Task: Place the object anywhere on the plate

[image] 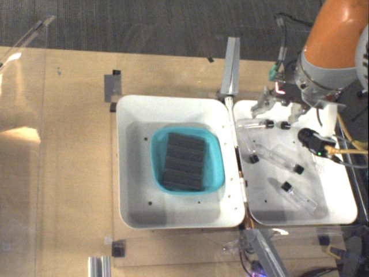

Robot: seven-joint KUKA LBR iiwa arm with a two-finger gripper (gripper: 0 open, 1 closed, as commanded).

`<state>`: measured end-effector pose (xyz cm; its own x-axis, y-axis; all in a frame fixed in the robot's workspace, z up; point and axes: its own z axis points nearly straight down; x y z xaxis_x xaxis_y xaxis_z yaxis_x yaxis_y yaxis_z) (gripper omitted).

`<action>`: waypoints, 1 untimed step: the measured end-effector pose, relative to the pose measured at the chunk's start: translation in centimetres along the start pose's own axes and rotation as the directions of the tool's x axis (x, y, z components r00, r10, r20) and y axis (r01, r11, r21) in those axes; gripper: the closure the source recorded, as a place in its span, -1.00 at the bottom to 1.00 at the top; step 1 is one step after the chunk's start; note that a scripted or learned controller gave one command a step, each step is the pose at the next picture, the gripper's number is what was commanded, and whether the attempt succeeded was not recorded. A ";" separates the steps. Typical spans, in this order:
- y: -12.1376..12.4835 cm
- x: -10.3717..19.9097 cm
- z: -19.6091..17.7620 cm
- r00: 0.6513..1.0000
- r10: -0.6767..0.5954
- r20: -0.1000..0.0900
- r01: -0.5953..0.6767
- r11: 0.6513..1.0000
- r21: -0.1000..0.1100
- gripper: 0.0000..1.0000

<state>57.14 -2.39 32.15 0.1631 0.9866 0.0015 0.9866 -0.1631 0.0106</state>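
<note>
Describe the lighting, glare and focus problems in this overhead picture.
Camera view: a bright glare patch lies on the tan wooden bench at left; soft shadows fall along the inner walls of the left white bin around the teal square plate; the clear plastic pieces in the right white bin wash out against it; the orange-banded arm is blurred.

Bright, even light from above washes the two white bins (173, 105) nearly flat, a warm glare patch glows on the bench (34, 154) at the left edge, soft shadows pool along the bins' lower inside walls, and detail stays slightly soft throughout.
</note>
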 end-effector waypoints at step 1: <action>-8.7 3.0 -11.7 0.990 0.139 -0.002 -0.139 0.990 -0.003 -1.00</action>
<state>48.89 2.05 43.76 0.2985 0.9544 0.0045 0.9543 -0.2985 0.0133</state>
